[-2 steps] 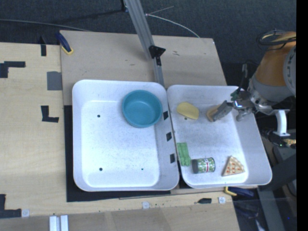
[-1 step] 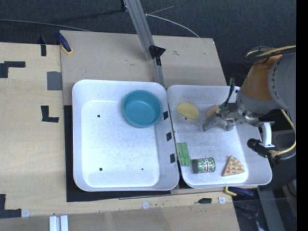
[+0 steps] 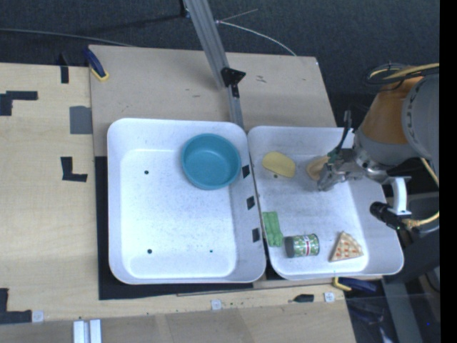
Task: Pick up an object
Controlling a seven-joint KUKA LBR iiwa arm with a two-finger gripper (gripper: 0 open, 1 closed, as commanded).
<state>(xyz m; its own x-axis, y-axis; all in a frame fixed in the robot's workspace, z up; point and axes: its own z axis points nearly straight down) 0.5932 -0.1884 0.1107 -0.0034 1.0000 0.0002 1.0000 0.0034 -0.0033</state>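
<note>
My gripper (image 3: 327,180) hangs low over the upper right part of the right bin (image 3: 314,263), reaching in from the right. A tan rounded object (image 3: 317,166) lies just beside its fingers, partly hidden by them. A yellow lumpy object (image 3: 278,164) sits to the left of it. Near the bin's front lie a green flat piece (image 3: 272,228), a small can with a green and red label (image 3: 303,246) on its side, and a pizza slice toy (image 3: 346,247).
The left bin (image 3: 143,256) holds a blue bowl (image 3: 210,161) at its back right. A grey metal pole (image 3: 211,38) slants down to the gap between the bins. The arm's orange band (image 3: 389,116) and cables crowd the right edge.
</note>
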